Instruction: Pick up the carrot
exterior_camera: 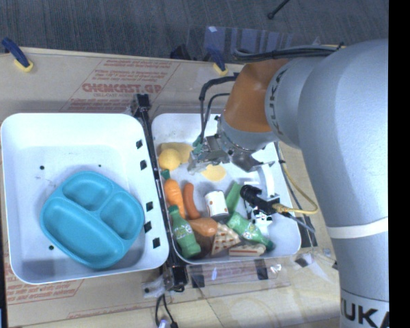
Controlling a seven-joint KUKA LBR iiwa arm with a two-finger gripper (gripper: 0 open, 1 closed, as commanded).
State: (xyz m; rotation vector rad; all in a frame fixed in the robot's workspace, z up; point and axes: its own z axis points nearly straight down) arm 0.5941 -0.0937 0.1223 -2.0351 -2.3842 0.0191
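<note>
The carrot [173,193] is a short orange piece with a green top, lying near the left wall of the right bin [291,241]. It rests between a yellow lemon [169,158] and a green bottle [184,233]. My gripper [203,154] hangs over the upper middle of that bin, up and to the right of the carrot and apart from it. The gripper is close to the lemon and a pale yellow piece [214,173]. Nothing can be seen held in it.
Packed around the carrot are a reddish sausage [190,198], a white can [217,203], a pizza slice [225,238], a brown bun [203,227] and green packets [249,229]. The left bin [27,135] holds a blue divided plate [91,216]. My arm covers the right bin's right side.
</note>
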